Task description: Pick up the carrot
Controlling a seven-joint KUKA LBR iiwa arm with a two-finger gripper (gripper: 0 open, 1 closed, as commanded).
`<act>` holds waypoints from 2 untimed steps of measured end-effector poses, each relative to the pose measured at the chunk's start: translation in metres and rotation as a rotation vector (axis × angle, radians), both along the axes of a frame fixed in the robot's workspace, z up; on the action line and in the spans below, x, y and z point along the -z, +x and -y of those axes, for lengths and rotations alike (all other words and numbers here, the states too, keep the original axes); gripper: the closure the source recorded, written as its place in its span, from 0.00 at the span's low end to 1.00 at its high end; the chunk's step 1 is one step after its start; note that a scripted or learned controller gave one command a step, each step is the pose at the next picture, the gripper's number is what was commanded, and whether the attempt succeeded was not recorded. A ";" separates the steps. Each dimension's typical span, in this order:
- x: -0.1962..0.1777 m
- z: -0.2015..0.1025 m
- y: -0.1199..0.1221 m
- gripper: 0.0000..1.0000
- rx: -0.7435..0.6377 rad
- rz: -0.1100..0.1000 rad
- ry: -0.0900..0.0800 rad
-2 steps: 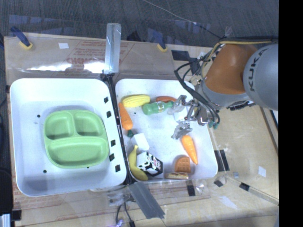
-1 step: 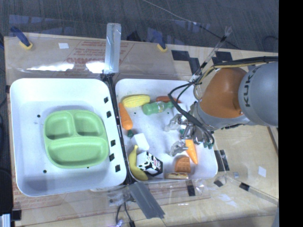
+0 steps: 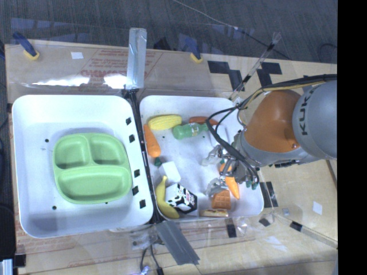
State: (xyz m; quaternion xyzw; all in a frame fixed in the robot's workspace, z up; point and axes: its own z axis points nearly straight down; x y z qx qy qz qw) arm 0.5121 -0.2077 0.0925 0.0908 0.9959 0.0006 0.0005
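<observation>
1 camera sits high over the bench (image 3: 51, 67) and looks down at a slant, far enough back to take in both white bins side by side and some dark floor past the bench's far edge. The arm (image 3: 287, 125) comes in from the right of the picture, and its gripper (image 3: 225, 173) hangs over the right bin (image 3: 189, 105). The left bin (image 3: 28, 113) lies across from the gripper, on the side away from the arm.
</observation>
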 end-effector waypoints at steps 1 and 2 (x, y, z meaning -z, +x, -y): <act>-0.011 -0.001 0.002 1.00 -0.009 0.003 -0.001; 0.000 -0.001 0.010 1.00 0.426 0.003 0.000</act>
